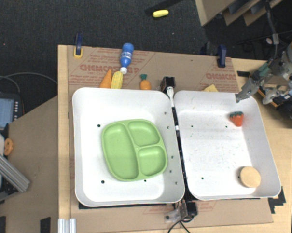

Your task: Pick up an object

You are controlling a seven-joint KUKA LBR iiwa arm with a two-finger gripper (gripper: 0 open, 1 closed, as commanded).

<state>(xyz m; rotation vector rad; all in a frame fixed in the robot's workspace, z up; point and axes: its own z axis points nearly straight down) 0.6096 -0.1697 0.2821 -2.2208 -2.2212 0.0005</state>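
Two small objects lie in the right bin (267,157). A red toy fruit with a green top (237,118) rests near the bin's far right corner. A round tan cookie-like disc (250,177) sits near the bin's front right corner. My gripper (254,97) hangs above the far right rim of that bin, just up and to the right of the red fruit. Its fingers (243,93) are spread open and hold nothing. In the left bin (82,135) lies a green divided plate (134,149).
Behind the bins on the cardboard lie a blue bottle (126,55), a corn cob (117,79), a carrot (105,79), a smaller carrot (145,83), a black piece (167,83) and a yellow scrap (211,88). A yellow object (160,13) lies on the dark floor.
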